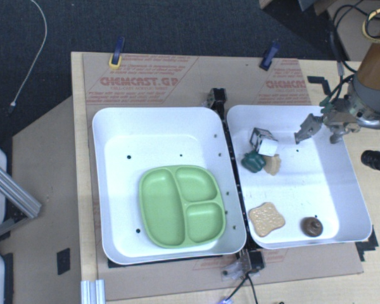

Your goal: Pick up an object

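Note:
The right bin (342, 189) holds several small objects. A black and white clip (263, 142) lies at its upper left, with a teal lump (254, 163) and a small tan piece (274, 164) just below it. A tan cracker-shaped square (266, 218) and a brown ring (313, 226) sit near the front wall. My gripper (321, 132) hangs over the bin's upper right part, open, with nothing between its fingers. It is to the right of the clip and apart from it.
The left bin (114, 138) holds a green divided plate (180, 204) toward its front. A black divider clamp (216, 97) sits between the bins at the back. Blue clamps (269, 56) hold the cardboard sheet under the bins.

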